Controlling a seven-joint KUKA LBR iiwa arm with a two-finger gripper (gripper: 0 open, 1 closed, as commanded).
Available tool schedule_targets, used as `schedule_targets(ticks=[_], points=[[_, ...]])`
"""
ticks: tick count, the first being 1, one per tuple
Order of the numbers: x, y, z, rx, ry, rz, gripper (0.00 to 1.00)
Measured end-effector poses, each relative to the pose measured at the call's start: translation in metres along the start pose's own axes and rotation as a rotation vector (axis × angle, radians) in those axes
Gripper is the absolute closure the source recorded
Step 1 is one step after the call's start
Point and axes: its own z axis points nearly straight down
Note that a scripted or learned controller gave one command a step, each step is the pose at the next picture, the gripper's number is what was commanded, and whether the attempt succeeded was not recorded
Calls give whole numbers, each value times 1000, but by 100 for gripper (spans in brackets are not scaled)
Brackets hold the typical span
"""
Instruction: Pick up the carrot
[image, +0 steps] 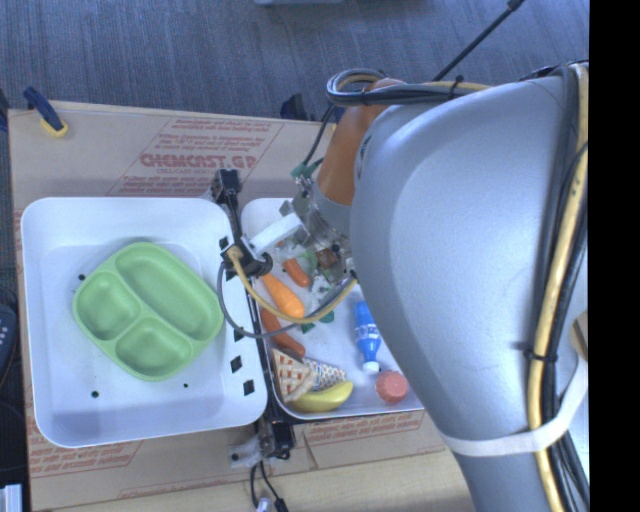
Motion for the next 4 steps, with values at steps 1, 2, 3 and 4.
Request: schedule_targets(ticks=[1,2,3,4], points=[[-69,-29,1,-1,0,76,0],[-101,-3,1,-1,-1,120,0],[-60,-41,0,-1,2,106,0],[-60,-41,0,-1,2,106,0]])
